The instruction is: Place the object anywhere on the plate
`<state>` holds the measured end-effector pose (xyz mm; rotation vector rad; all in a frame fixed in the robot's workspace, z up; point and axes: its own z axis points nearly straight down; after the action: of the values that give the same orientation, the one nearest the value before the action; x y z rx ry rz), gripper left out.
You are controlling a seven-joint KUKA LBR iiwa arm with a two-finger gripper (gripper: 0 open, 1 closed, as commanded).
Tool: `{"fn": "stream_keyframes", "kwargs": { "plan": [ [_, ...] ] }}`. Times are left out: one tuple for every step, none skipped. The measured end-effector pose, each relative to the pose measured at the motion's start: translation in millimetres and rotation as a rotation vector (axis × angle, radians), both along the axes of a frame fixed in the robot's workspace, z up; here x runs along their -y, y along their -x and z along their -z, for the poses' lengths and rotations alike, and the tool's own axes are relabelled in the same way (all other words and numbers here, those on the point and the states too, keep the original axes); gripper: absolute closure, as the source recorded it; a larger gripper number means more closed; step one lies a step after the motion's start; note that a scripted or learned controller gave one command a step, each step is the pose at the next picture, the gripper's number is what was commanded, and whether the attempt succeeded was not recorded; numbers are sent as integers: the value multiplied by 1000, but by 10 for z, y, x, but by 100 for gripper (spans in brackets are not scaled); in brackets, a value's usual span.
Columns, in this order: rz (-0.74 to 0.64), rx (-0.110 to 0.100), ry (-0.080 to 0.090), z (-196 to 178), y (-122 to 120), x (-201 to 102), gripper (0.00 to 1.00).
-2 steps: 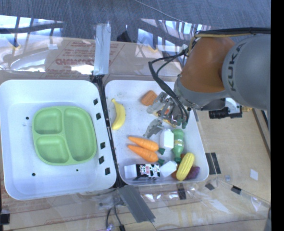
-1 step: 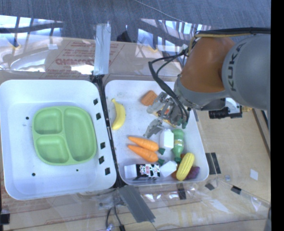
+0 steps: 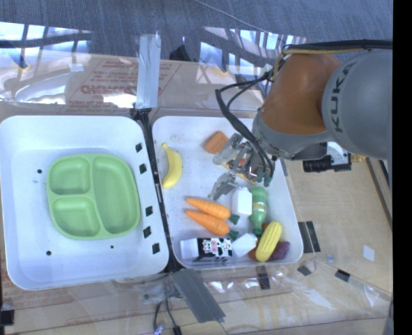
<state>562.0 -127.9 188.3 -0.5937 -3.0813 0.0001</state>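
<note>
Pincer (image 3: 228, 182) hangs low over right bin (image 3: 192, 128), fingers apparently spread, nothing between them; exact gap hard to judge. Two carrots (image 3: 208, 213) lie just below fingertips, likeliest pick target by proximity. Banana (image 3: 171, 166) sits to pincer's left by divider; orange piece (image 3: 216, 142) just above; corn cob (image 3: 269, 241) below-right. Green plate (image 3: 94, 195) waits well left in other bin, compartments bare, ready for drop.

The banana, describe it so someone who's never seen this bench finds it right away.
Look in the right-hand shallow white bin, along its left wall next to the divider. The curved yellow plastic banana lies there alone, above the two orange carrots; the yellow corn cob sits at the opposite corner.
</note>
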Motion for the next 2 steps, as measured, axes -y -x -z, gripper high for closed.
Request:
{"fn": "stream_keyframes", "kwargs": {
  "plan": [
    [0,0,0,0,0,0,0],
    [0,0,0,0,0,0,0]
  ]
}}
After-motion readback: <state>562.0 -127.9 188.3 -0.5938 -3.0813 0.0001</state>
